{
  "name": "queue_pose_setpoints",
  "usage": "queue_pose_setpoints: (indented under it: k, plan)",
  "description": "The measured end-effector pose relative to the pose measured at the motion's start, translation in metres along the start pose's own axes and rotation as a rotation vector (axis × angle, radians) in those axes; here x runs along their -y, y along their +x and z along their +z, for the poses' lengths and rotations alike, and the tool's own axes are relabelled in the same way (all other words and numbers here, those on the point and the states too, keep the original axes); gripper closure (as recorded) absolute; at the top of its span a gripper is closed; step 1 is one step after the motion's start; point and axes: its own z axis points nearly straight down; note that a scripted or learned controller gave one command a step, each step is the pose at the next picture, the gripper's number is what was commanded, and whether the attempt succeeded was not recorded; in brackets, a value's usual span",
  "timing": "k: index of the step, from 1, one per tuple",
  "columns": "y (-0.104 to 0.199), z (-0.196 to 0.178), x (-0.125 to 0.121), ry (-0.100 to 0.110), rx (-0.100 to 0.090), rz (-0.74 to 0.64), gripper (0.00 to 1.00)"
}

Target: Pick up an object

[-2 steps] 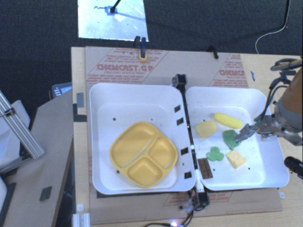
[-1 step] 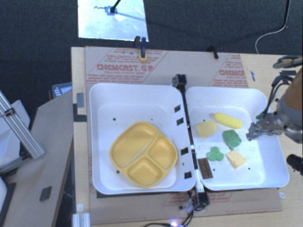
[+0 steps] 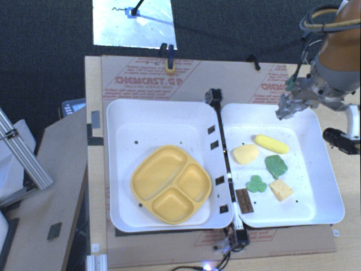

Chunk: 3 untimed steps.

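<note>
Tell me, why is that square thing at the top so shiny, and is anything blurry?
In the camera view, the square silvery sheet beyond the bench catches glare from the light; the grey pincer over the right shallow white bin looks slightly soft, while the yellow three-compartment plastic plate is evenly lit with faint shadows.

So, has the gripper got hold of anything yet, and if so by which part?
Nothing is held. The gripper hangs over the back edge of the right bin, apart from the yellow banana-shaped piece and the other items lying in it.
</note>
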Motion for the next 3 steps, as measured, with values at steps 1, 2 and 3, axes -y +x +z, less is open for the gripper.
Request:
queue_pose_setpoints:
  k: [1,2,3]
  plan:
    - [0.058,-0.130,-0.016,-0.004,-0.001,0.002,1.00]
    - [0.086,-0.150,0.016,0.012,-0.002,0.007,1.00]
    - [0.142,-0.221,0.108,0.006,-0.006,0.002,1.00]
